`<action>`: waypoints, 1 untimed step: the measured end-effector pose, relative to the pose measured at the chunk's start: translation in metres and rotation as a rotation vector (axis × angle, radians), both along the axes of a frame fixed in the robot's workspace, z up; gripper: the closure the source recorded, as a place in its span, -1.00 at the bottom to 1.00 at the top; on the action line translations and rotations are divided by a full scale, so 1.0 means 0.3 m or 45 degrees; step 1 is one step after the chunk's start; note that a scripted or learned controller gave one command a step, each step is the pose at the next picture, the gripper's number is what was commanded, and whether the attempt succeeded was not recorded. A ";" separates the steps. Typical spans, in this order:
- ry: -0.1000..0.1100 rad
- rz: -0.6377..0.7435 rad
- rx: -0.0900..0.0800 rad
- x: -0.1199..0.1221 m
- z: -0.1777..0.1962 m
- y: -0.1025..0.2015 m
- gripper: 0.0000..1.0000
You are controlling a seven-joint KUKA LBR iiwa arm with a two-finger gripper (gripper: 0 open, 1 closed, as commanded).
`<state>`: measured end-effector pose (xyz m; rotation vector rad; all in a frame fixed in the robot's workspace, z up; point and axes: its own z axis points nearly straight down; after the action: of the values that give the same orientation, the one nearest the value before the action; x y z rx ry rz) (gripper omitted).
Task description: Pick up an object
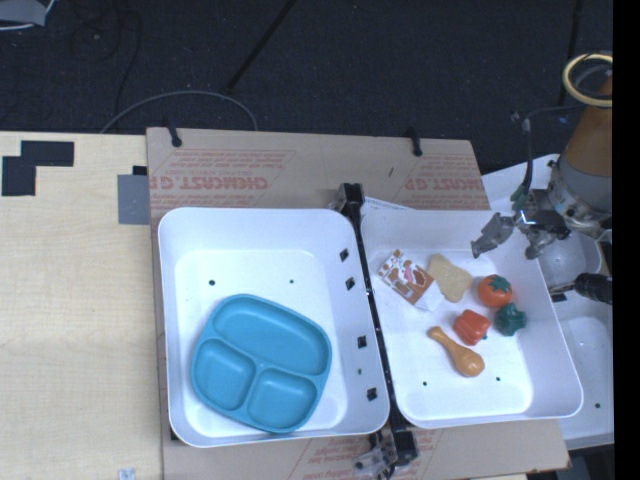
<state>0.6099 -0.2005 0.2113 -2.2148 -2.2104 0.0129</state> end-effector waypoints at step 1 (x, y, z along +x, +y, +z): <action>-0.018 0.003 -0.004 0.010 0.027 0.000 -1.00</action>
<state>0.6128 -0.2004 0.2196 -2.2208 -2.2216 0.0010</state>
